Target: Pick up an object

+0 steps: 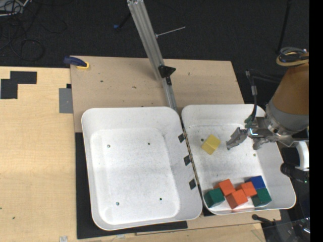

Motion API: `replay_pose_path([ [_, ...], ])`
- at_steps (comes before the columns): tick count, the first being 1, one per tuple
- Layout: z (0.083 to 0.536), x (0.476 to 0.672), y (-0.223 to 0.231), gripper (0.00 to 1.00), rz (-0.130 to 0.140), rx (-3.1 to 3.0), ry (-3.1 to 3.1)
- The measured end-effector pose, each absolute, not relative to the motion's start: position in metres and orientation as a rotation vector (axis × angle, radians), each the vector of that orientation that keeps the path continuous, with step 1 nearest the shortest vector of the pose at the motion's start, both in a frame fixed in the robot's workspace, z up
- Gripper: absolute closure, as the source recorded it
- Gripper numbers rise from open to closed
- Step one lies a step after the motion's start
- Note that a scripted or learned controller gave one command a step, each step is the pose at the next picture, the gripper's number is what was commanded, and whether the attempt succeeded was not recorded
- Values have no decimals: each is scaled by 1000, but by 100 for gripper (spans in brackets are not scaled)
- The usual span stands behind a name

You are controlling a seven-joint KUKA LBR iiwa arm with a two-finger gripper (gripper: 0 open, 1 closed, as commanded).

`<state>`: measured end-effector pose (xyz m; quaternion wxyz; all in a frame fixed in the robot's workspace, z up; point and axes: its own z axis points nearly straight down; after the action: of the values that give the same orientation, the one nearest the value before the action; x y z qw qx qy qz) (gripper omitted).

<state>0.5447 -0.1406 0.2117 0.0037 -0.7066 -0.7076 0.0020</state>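
Where floor lies bare, pincer (247, 139) spreads beside yellow block (211, 144).

No text, label or number is legible.

Arm's gripper (246, 139) hangs over the right bin (287, 185), near a yellow block (211, 144); coloured blocks (238, 191) cluster at its near edge.

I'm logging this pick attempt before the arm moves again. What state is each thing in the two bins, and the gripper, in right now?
Gripper: above the right bin, jaws open, nothing between them.
Yellow block: loose on the right bin's floor, tilted, apart from the gripper.
Orange blocks: clustered at the near end.
Green blocks: in the same cluster, one at each side.
Blue block: at the cluster's far right.
Right bin: holds all blocks.
Left bin: flat on the bench.
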Motion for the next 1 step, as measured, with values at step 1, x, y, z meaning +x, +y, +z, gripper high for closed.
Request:
replay_pose_path([
  [1,214,545,-142,0,2,-2222,-2217],
])
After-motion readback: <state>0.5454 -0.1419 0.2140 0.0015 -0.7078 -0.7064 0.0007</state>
